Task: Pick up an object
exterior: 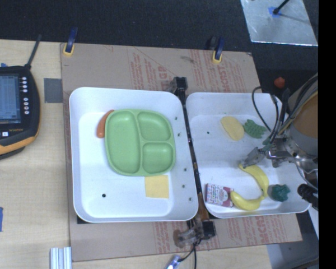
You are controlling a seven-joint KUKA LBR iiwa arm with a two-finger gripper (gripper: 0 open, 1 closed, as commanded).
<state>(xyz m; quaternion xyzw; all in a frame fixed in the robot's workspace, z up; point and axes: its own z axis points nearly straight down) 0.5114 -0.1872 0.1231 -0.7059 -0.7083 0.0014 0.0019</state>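
White plastic bins are sitting side by side on the bench. Over the right bin, the gripper is hovering with its fingers spread, pinching nothing. Just at its 5 o'clock, a banana is lying, curving toward the bin's near wall. A pale yellow piece is resting at the gripper's 11 o'clock, touching a green toy. In the left bin, a green divided plate is lying above a yellow square.
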